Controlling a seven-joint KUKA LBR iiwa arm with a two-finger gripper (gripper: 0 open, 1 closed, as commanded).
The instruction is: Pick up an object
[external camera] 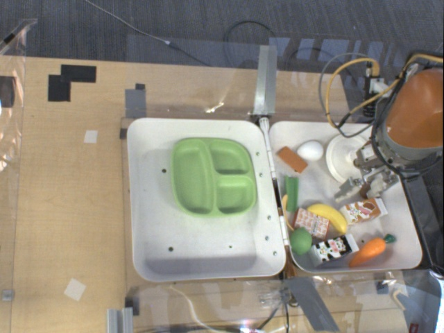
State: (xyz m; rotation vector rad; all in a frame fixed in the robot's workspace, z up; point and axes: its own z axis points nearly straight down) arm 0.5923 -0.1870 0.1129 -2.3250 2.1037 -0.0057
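Nearest the lens, along the right bin's front edge, lie a carrot, a black-and-white carton and a green ball, all below and left of the jaws. How far those jaws are parted I cannot tell; they hang just above a small red-and-white packet, beside a white cup. Left of them lie a banana, an egg and, in the other bin, a green divided plate.
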